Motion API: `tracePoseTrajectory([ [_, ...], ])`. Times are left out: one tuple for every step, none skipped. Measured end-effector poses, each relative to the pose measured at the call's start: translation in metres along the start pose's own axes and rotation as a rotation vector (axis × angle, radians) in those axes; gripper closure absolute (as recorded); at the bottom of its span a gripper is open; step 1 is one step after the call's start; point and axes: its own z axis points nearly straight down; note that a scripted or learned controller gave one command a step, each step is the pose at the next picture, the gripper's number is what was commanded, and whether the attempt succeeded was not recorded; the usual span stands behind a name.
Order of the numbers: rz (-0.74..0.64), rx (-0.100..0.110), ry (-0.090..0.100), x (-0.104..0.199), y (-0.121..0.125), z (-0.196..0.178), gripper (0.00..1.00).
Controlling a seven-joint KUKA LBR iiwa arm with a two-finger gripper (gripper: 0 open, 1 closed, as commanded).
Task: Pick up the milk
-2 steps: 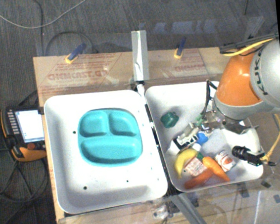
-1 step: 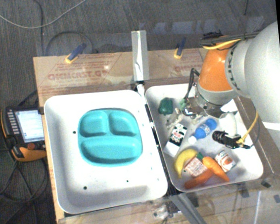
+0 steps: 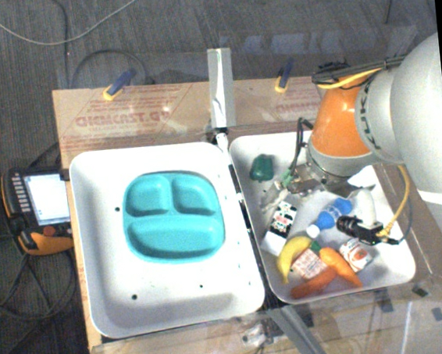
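Gripper (image 3: 298,178): low in the right bin (image 3: 400,275), under the orange-banded arm (image 3: 340,128); grip state cannot be told. Milk carton (image 3: 282,224): cow-patterned, lying just below-left of the gripper, beside a banana (image 3: 290,253). Left bin (image 3: 108,302): holds a teal divided tray (image 3: 173,216).

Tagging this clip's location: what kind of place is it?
Probably a robot lab pick cell: two white bins on a bench over grey carpet, cables trailing, a teach pendant alongside, and toy groceries like the milk.
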Motion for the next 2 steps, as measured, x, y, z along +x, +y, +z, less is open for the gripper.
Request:
tracePoseTrajectory([
  [-0.164,-0.004,0.002,0.0044,-0.075,-0.0019,0.0],
  [-0.167,-0.006,0.007,0.0057,-0.0725,-0.0107,1.0],
])
